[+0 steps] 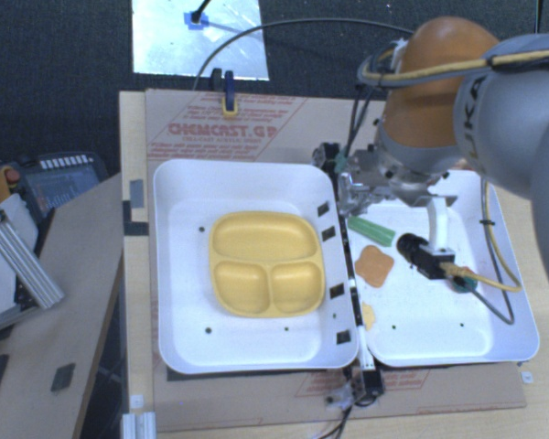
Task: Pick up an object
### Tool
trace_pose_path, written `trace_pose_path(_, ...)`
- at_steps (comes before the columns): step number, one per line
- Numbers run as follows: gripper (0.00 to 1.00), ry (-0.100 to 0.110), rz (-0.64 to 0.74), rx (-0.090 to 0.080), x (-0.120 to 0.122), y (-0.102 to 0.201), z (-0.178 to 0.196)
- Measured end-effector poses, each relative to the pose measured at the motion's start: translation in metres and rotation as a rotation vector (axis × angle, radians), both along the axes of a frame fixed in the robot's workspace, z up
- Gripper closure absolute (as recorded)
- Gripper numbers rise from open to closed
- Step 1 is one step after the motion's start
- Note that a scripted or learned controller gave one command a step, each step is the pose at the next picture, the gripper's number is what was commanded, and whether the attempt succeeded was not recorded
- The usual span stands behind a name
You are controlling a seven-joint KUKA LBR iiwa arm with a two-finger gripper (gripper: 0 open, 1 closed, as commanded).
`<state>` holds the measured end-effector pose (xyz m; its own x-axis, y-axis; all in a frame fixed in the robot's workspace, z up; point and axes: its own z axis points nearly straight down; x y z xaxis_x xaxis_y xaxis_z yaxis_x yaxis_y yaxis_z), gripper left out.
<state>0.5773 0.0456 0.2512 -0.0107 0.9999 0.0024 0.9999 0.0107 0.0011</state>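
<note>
Two shallow white bins sat side by side on the worktop [133, 144], the left bin [169, 273] and the right bin [467, 332] meeting at a shared middle rim. The grey arm [522, 126], with its orange band [439, 62], reached in over the right bin. The pincer [357, 195] stood at the far end of that bin, close against the middle rim. Whether it was open or closed could not be determined from where I stood, and nothing was seen held in it.

Contents noted, relative to the pincer:
- One green stick [372, 230] lay just beside the pincer on its camera-ward side, on the floor of the right bin and set at a slant.
- One orange slab [375, 265] lay flat a little further toward the camera, near the green stick but apart from it.
- One small pale yellow piece [367, 315] lay further still in the same direction, hard against the middle rim. Its nature could not be made out.
- One yellow divided tray [265, 263], with three compartments, rested across the middle rim from the pincer, in the centre of the left bin and well apart from the pincer.
</note>
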Motion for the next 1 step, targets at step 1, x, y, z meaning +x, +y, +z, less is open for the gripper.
trace_pose_path(1, 1.00, 0.001, -0.001, 0.000, -0.0178, 0.0565, -0.0081)
